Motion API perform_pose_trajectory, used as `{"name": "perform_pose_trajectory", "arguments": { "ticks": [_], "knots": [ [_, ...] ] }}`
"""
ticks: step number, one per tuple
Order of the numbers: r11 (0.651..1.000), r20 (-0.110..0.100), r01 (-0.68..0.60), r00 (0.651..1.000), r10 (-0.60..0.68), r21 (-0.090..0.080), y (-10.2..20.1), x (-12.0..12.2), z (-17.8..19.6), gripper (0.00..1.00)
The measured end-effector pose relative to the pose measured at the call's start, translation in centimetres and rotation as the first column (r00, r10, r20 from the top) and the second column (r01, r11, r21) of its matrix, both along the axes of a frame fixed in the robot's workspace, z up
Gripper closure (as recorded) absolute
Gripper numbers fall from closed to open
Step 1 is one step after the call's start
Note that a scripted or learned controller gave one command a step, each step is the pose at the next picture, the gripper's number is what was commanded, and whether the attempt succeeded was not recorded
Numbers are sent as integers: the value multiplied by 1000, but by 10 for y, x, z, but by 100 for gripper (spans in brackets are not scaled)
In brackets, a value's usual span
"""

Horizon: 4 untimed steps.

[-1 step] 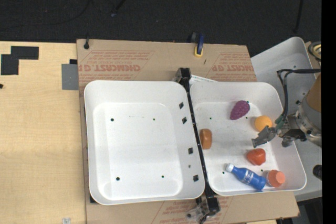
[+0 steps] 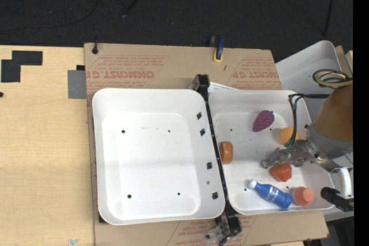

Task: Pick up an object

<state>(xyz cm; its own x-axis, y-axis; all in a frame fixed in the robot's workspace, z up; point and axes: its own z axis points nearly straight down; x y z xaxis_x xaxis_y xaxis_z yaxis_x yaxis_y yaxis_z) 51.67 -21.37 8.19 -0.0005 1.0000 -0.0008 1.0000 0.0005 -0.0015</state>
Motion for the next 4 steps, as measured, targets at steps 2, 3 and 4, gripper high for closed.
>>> {"name": "perform_pose_trajectory", "arguments": {
  "ticks": [2, 3, 4],
  "knots": [
    [1000, 1, -2, 1000, 2, 2, 38, 127, 6, 0],
    [1000, -2, -1, 1000, 1, 1, 63, 127, 5, 0],
    [1000, -8, -4, 1000, 4, 2, 63, 126, 14, 100]
  ]
}}
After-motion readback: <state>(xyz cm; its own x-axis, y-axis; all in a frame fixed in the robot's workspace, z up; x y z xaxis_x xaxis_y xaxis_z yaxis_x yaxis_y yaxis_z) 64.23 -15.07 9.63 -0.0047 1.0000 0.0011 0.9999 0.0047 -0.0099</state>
